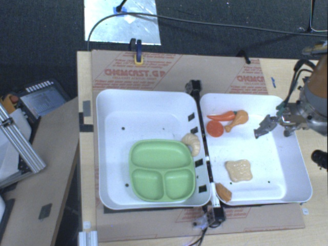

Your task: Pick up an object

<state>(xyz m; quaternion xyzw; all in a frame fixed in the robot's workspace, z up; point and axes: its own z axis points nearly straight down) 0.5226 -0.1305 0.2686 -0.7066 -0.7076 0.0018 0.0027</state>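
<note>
Over the right bin point(294, 186), near its far right wall, the gripper point(265, 126) hangs at the end of the grey arm point(313, 104), and nothing lies between its fingers; whether they stand wide or narrow I cannot tell, since they show as one dark shape at this slant. By my reading the pick is not yet made: every candidate rests on the bin floor. A red carrot-like piece point(221, 116), a tan drumstick-like piece point(238, 120) and a red round piece point(214, 129) cluster just beside the divider point(203, 137) at the bin's far left, touching or nearly so. A flat tan piece point(239, 170) lies alone toward the bin's near side, and an orange bit point(223, 191) sits at its near left corner against the wall. Beyond the divider, a green sectioned plate point(162, 169) and a pale lump point(192, 143) occupy the other bin point(110, 152). The flat tan piece has bare floor all round, so it likely offers the freest approach; the cluster and the corner bit crowd walls.
</note>
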